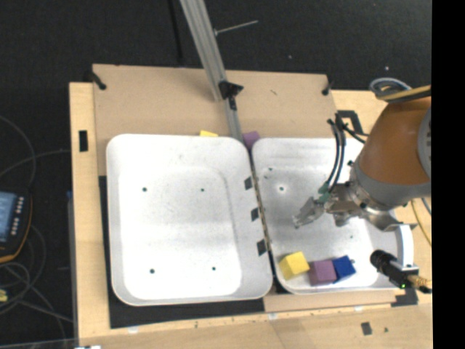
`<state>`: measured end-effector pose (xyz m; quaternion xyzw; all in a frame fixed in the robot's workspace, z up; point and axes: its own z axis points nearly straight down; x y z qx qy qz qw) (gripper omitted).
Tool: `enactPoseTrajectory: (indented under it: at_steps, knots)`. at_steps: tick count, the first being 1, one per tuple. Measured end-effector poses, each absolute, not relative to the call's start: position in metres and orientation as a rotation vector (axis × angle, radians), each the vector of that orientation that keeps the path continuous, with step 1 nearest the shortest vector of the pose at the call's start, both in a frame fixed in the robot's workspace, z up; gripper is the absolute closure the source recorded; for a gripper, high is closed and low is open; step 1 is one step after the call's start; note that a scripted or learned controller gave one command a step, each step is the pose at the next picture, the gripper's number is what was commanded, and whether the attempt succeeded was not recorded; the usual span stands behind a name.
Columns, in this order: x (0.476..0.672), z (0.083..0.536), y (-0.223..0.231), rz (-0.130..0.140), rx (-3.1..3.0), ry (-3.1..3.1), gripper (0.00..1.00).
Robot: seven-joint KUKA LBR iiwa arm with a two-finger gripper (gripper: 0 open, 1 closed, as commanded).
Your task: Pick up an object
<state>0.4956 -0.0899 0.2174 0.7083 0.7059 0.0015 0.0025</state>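
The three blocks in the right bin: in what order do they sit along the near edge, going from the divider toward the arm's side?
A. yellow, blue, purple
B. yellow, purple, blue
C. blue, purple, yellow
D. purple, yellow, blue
B: the yellow block lies nearest the divider, the purple block is in the middle, and the blue block is farthest toward the arm's side.

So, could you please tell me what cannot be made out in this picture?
- Gripper: blurred and small, so the state of its tips is unclear.
- Blue block: partly covered by the purple block.
- Yellow piece and purple piece behind the bins: mostly hidden by the bin rims.
- Arm: cut off at the right.
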Motion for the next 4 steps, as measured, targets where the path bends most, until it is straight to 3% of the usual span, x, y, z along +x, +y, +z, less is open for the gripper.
enactPoseTrajectory:
  at_steps: [1,2,4]
  knots:
    - [0.514,0.104,-0.089,-0.006,2.225,2.224,0.00]
    - [0.486,0.098,-0.089,0.006,2.219,2.214,0.00]
    - [0.575,0.098,-0.176,0.002,2.216,2.217,0.00]
